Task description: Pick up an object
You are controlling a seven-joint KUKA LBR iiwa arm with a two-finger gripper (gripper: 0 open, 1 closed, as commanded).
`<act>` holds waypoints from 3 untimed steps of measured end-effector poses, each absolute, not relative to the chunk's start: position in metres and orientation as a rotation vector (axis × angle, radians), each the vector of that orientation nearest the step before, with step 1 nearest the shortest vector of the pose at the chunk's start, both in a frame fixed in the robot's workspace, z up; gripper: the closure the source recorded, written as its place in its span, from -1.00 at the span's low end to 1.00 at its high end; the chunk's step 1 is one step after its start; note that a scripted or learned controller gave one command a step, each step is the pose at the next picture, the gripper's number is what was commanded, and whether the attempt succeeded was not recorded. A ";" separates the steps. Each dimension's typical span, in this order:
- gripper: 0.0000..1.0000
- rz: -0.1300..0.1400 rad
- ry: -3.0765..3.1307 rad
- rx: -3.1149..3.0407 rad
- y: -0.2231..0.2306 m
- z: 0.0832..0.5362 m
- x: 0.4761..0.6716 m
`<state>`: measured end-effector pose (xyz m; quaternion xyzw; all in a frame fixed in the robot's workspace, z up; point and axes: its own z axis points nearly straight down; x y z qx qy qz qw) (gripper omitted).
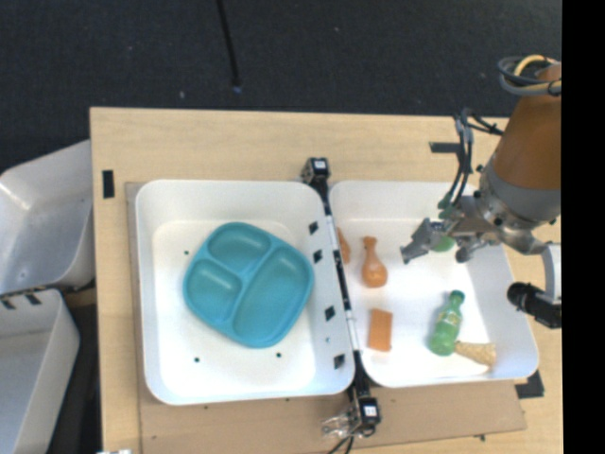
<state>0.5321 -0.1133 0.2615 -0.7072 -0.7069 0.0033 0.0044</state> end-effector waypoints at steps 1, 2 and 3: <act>-1.00 -0.001 -2.225 -2.219 -0.113 0.267 0.534; -1.00 0.007 -2.218 -2.220 -0.116 0.204 0.532; -1.00 0.006 -2.218 -2.222 -0.115 0.161 0.531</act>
